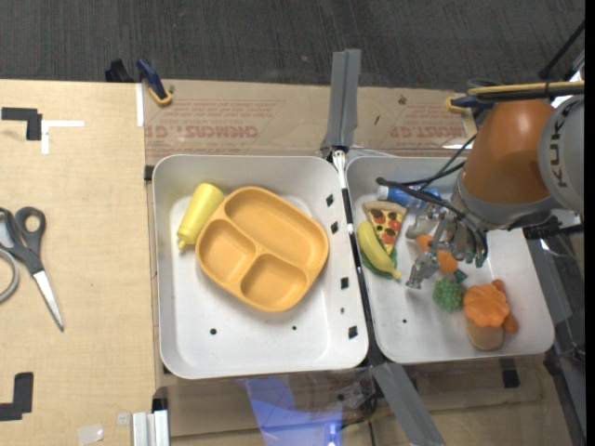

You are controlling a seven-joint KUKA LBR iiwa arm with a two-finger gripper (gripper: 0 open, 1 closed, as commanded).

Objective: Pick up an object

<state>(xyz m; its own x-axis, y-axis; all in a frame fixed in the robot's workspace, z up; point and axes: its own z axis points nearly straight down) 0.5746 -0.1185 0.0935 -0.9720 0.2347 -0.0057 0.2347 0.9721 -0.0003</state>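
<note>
- The gripper [435, 254] hangs low in the right bin [409, 337], just right of the banana [376, 249], with a small orange piece [448, 261] right at its tip.
- Whether its metal fingers are spread or pinched, I cannot tell; the wires and bracket clutter that spot, and nothing is plainly seen between them.
- Likely targets sit right of the banana: the small orange piece, the green broccoli toy [449, 294] just below it, and the orange pumpkin-like toy [487, 307] further right, resting on a tan block [484, 334].
- The pizza slice toy [384, 221] lies touching the banana's upper end; a blue item [405, 195] sits above that.
- To do this step well, I judge the arm should settle on a single item, centre it between the fingers, and lift straight up, since the toys crowd each other and a sideways drag could knock the broccoli.
- Left of the banana, across the divider, the left bin [186, 342] holds a yellow divided tray [262, 247] and a yellow bottle [198, 214] touching its edge.
- Far left of the banana, scissors [35, 258] lie on the wooden bench [84, 342]; dark carpet [279, 17] runs behind.
</note>
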